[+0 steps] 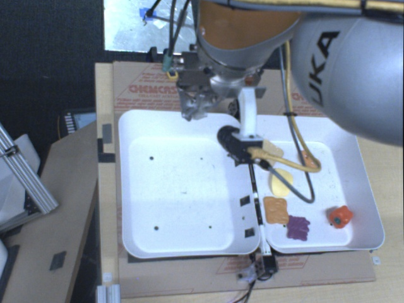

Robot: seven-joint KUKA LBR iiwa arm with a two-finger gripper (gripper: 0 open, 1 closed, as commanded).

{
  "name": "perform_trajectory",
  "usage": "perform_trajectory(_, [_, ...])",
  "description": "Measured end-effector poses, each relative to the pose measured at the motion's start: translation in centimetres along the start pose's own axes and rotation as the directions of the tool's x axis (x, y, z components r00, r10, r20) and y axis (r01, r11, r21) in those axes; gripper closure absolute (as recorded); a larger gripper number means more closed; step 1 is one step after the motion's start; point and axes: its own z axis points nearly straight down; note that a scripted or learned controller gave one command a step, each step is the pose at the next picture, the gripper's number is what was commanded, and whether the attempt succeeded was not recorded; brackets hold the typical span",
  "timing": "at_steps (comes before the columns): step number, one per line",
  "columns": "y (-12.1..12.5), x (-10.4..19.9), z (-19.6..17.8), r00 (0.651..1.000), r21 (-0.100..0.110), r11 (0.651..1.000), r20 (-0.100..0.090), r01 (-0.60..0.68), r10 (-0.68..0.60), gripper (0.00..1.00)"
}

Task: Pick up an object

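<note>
Over the back rim of the left bin point(177, 188) hangs my gripper point(193, 107); its grip I cannot tell. In the right bin point(356, 175) the orange slab point(276, 210) seems to lie lengthwise near-to-far.

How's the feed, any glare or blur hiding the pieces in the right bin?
Camera view: the arm is close and slightly soft; the right bin is bright but not washed out; the purple piece, orange square and red piece read clearly; the pale yellow disc nearly blends into the white floor.
</note>
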Motion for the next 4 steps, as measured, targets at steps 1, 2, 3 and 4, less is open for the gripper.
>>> perform_trajectory(1, [0.4,0.8,-8.1,1.0,-0.016,1.0,-0.005,-0.004,0.004,1.0])
perform_trajectory(2, [-5.4,-6.0,-11.3,1.0,-0.013,1.0,-0.003,-0.013,0.013,1.0])
perform_trajectory(3, [-6.0,1.1,-0.9,1.0,0.001,1.0,0.002,0.0,0.0,1.0])
perform_trajectory(4, [-5.9,-4.6,-11.6,1.0,-0.02,1.0,-0.005,-0.014,0.014,1.0])
